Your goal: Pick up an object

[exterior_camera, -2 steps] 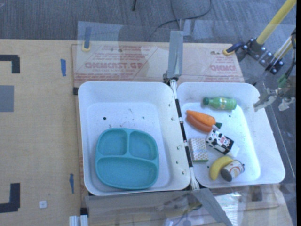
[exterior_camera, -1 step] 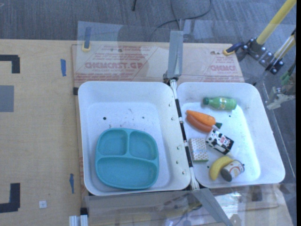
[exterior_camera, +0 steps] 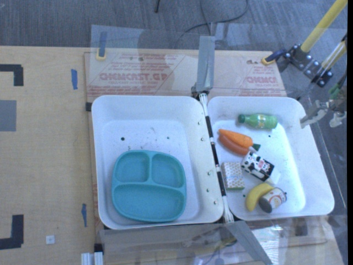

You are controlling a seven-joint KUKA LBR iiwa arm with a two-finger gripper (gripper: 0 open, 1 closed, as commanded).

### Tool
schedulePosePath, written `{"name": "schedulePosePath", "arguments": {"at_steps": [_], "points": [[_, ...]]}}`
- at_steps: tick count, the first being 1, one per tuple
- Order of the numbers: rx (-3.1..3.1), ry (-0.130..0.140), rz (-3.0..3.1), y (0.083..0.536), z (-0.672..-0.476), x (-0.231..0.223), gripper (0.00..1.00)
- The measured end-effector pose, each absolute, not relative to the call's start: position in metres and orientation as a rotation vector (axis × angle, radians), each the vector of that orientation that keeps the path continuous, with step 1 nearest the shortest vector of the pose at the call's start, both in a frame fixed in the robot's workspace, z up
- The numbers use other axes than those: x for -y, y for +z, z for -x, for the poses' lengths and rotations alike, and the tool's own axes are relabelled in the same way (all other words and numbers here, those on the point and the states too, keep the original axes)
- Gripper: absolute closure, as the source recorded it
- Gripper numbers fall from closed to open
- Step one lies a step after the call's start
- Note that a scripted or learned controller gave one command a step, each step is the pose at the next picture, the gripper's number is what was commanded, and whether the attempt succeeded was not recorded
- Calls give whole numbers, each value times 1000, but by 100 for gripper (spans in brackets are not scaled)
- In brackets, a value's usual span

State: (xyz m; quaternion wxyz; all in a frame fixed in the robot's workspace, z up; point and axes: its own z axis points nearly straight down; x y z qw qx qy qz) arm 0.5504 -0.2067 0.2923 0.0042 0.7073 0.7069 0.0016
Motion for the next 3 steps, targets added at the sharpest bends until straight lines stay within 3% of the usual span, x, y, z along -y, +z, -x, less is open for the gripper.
{"name": "schedulePosePath", "arguments": {"at_steps": [1, 2, 3], "points": [[-2076, -1, -2359, 181, -622, 166, 0], [-2184, 4, -2252, 87, -642, 174, 0], [-2185, 6, -2249, 99, -643, 174, 100]]}}
